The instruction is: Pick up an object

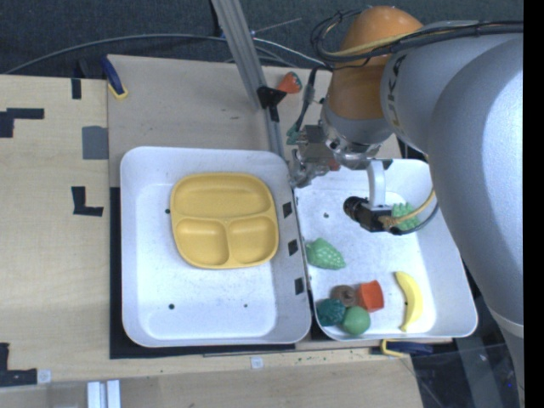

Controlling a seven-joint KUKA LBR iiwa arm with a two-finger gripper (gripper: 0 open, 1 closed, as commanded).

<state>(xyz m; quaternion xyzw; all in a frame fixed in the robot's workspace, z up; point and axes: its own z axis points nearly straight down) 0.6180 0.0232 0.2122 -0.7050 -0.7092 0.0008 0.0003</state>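
Now the gripper (303,172) is low over the far left corner of the right bin (378,257), just beside the wall that this bin shares with the left bin (153,300). Whether it is open or closed, I cannot tell from this view, and nothing can be seen held in it.

All the small objects lie apart from the gripper, in the same right bin. A green bumpy object (325,254) lies against the left wall, about halfway along it. Near the near edge is a close group: a brown ring (343,294) touching an orange-red block (371,296), with a dark teal piece (330,314) and a green ball (357,320) just in front of them, at the near left corner. A yellow banana (410,301) lies toward the near right corner, a little apart from the group, with its length running from the far side to the near side.

In the left bin a yellow divided plate (225,219) lies flat, in the far half and closer to the right wall.
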